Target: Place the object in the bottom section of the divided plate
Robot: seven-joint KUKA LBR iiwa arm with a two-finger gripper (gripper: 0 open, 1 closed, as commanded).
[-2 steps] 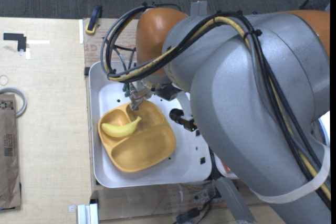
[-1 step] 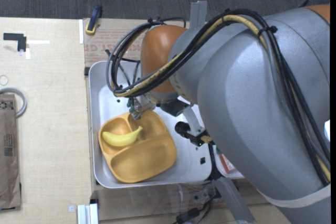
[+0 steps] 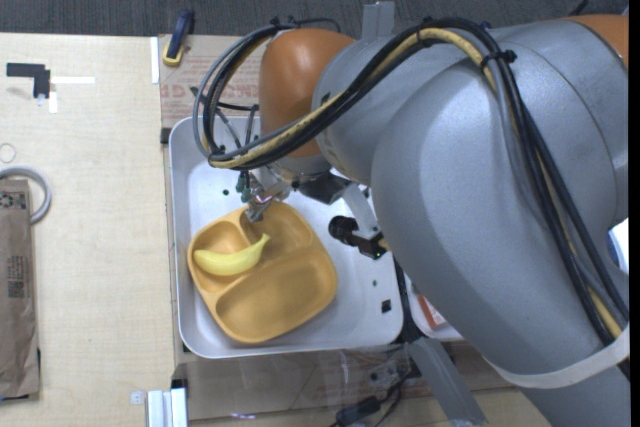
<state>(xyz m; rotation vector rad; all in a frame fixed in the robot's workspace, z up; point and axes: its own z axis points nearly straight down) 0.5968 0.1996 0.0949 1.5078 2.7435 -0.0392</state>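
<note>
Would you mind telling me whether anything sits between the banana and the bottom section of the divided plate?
Nothing visible does. The yellow banana lies in the upper-left section of the yellow divided plate, just below the gripper. Only the plate's low raised divider separates it from the large bottom section, which holds no other item.

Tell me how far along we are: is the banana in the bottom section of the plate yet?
Done: the banana already lies on the yellow divided plate, in the bin. It sits across the left compartment, not the large bottom section nearest the camera. In hand: the gripper is just above the banana's upper tip; whether it grips it I cannot tell. Left: getting the banana into the bottom section and pulling the arm clear.
</note>
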